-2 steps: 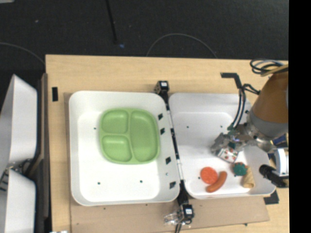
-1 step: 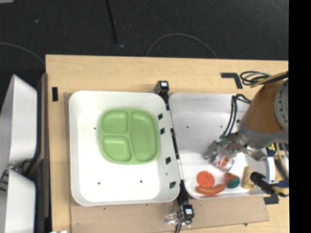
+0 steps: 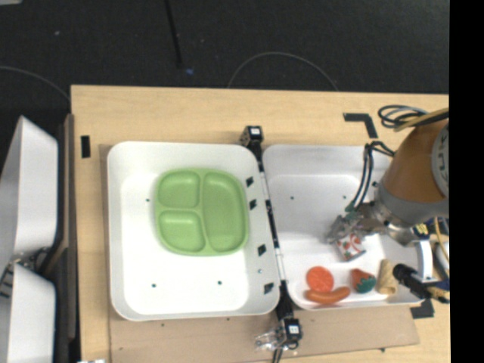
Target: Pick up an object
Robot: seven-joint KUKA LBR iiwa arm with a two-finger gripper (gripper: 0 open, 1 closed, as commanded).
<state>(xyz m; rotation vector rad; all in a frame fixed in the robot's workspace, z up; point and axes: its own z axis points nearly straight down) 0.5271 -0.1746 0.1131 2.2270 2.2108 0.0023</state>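
The claw (image 3: pixel 349 237) hangs low in the right bin (image 3: pixel 302 174), reaching in from the right; whether it is spread or pinching I cannot tell, since a small red-and-white thing (image 3: pixel 351 245) sits right at its tip and blurs with it; just below lie a red round (image 3: pixel 320 279), a sausage (image 3: pixel 327 296) touching it, a red-and-green piece (image 3: pixel 364 281) and a tan piece (image 3: pixel 388 277), all along the bin's near wall; the left bin (image 3: pixel 128 225) holds a green divided plate (image 3: pixel 202 211), well apart from the claw.
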